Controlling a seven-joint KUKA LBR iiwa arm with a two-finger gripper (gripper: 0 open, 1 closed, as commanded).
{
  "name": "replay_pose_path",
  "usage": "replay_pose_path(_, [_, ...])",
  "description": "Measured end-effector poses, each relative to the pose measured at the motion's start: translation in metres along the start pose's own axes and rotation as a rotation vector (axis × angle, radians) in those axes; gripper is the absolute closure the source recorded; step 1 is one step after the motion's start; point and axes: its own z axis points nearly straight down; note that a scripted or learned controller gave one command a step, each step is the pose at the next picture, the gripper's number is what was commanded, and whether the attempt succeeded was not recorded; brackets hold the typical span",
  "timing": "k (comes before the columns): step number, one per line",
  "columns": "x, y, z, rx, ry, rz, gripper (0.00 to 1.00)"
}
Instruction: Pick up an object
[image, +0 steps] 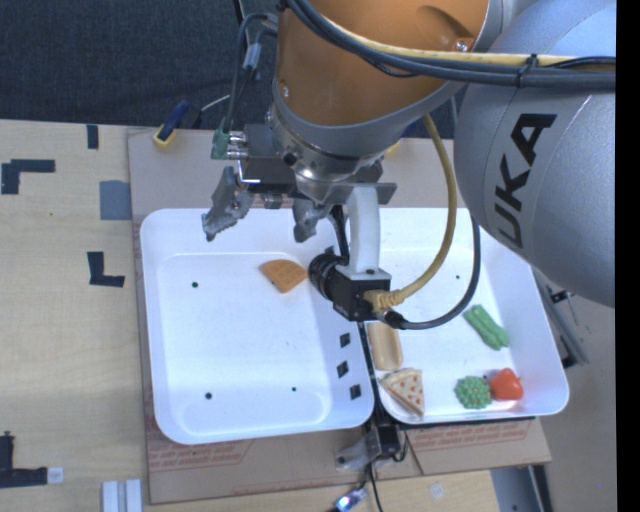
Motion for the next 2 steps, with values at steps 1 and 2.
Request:
replay_pose_path(1, [0.001, 0.0, -0.004, 0.009, -0.006, -0.001, 1.0])
replay_pose_path(2, [-0.002, -0.004, 0.174, 0.024, -0.013, 0.003, 1.0])
